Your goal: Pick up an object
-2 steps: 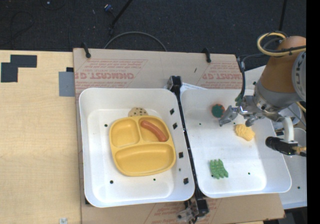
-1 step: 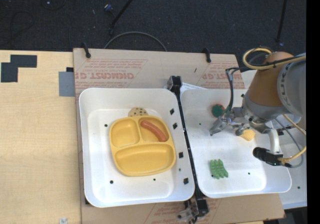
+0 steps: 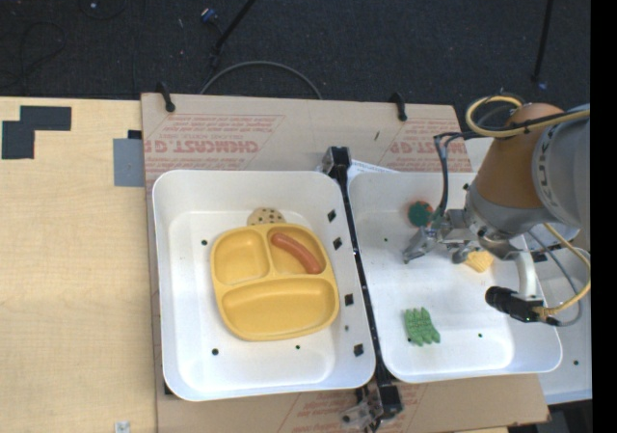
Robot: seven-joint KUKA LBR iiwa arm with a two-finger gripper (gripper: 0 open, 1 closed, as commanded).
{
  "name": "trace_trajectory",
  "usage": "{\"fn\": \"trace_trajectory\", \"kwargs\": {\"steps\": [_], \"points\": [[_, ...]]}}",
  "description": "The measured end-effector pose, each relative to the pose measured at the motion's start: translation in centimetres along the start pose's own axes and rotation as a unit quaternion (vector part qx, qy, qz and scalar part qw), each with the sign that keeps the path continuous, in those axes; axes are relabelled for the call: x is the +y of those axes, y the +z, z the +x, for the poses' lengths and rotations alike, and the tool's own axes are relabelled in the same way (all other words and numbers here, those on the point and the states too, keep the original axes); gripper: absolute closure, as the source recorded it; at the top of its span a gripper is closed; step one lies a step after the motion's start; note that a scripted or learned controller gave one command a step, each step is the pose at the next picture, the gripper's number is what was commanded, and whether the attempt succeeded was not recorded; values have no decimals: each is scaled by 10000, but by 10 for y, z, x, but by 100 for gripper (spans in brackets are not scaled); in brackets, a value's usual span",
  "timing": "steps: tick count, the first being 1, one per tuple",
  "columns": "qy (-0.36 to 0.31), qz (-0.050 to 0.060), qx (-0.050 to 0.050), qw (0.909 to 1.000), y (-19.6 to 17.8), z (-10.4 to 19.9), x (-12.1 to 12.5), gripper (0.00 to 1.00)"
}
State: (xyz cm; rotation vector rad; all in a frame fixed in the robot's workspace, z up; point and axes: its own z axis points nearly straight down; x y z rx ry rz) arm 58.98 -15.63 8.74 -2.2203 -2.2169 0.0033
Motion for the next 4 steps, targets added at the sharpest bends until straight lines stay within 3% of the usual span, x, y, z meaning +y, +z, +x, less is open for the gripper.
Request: {"fn": "trace_trajectory", "kwargs": {"steps": [1,3,4], "points": [[10,1,0,10000,-11,-1,0,100],[-13,-27,-9,10000,-113,-10,-1,100],[-14,-23,-7,10000,-133,-11,0,100]]}}
